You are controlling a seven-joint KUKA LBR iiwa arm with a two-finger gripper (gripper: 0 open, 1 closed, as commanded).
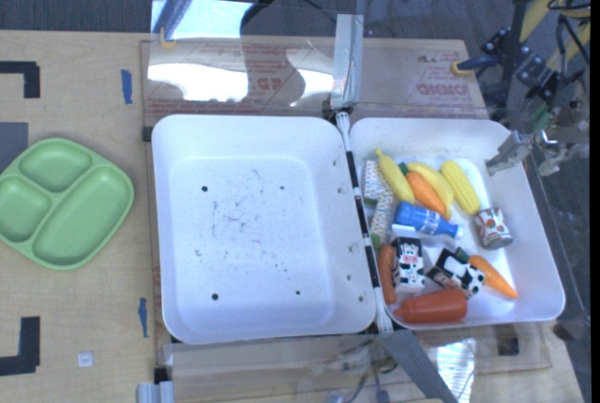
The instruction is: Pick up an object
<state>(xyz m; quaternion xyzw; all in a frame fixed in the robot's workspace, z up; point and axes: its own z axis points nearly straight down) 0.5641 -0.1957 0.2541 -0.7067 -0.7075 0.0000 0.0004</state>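
gripper (511, 153) seen at right edge of frame, over right bin (544, 242) rim; finger state cannot be told | nothing lifted | toys, e.g. blue bottle (425, 220), lie in that bin | pick undone

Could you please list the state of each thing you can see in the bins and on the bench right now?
Left bin: holds no objects, scuffed floor.
Right bin: holds a pile of toys.
Corn: lying flat, near the far wall.
Carrot: lying flat, at the pile's right edge.
Blue bottle: on its side.
Can: tilted, apart from the bottle.
Green tray: flat on the bench, compartments bare.
Gripper: over the right bin's far right corner, holding nothing visible.
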